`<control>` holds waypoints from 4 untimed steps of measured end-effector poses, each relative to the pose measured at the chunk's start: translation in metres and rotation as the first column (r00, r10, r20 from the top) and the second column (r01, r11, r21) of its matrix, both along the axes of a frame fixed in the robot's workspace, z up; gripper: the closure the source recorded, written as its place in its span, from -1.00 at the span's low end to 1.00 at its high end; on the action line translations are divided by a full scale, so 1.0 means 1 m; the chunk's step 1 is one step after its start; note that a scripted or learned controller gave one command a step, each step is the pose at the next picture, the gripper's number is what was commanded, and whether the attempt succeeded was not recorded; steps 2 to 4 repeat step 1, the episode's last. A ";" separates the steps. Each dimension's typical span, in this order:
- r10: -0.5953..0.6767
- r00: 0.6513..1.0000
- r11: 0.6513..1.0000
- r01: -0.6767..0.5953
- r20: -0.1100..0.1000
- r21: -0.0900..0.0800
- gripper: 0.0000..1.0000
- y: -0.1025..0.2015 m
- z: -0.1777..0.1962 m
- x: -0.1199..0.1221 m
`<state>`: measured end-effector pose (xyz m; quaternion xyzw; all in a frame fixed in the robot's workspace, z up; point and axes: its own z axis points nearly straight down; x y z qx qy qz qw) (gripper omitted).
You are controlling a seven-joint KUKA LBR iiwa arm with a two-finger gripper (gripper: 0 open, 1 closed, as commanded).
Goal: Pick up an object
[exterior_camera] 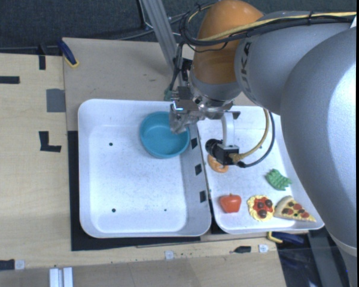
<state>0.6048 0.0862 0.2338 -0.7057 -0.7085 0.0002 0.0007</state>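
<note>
Blue bowl (162, 136): round, shallow, plain light blue, sitting upright in the far right part of the left bin (116, 178), close to the divider between the 2 bins; gripper (180, 122) sits at the bowl's far right rim, overlapping it from above; can't tell whether the jaws are open, closed or pinching the rim, the wrist blocks that.

Right bin (245, 223) carries small toy foods: an orange piece (218, 165) on its left side, partly under a black cable fitting; a red tomato (230, 203) nearer; a round pizza (261, 207) right of it; a pizza slice (294, 210) further right; a green leafy piece (278, 179) farther back on the right.

Both bins are white, speckled, shallow, side by side on a tan bench (24, 172) with black tape marks; dark mat edge under the left bin; dark floor beyond the far edge; grey arm (311, 94) with orange band enters from the right.
</note>
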 end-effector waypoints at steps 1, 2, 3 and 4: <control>-0.004 1.000 1.000 0.004 0.000 -0.001 -1.00 -0.002 0.000 0.000; -0.004 1.000 1.000 0.004 0.000 -0.001 -1.00 -0.002 0.000 0.000; -0.004 1.000 1.000 0.004 0.000 -0.001 -1.00 -0.002 0.000 0.000; -0.004 1.000 1.000 0.004 0.000 -0.001 -1.00 -0.002 0.000 0.000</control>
